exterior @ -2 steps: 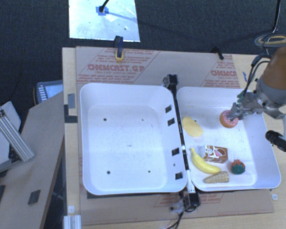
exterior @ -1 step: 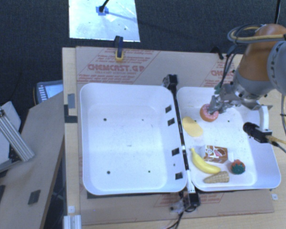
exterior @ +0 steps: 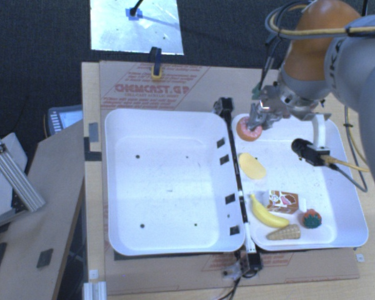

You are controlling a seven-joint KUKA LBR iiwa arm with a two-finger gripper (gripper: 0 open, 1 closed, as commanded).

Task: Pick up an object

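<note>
In the right bin [exterior: 344,186], my gripper [exterior: 257,121] hangs low over the far left corner. Its fingers are shut on the upper edge of a pink donut [exterior: 247,131], which sits right below them near the bin's wall. Further toward the front lie a yellow oval slice [exterior: 252,167], a banana [exterior: 267,212], a small red and white packet [exterior: 283,201], an ice-cream cone [exterior: 284,232] and a red and green strawberry [exterior: 310,218]. All of these lie apart from the gripper.
The left bin [exterior: 169,180] lies beside the right one, with black clips [exterior: 225,144] along the shared rim. A black cylinder with a yellow cable [exterior: 309,150] hangs from the arm over the right bin. A cardboard sheet [exterior: 153,87] lies under both bins.
</note>
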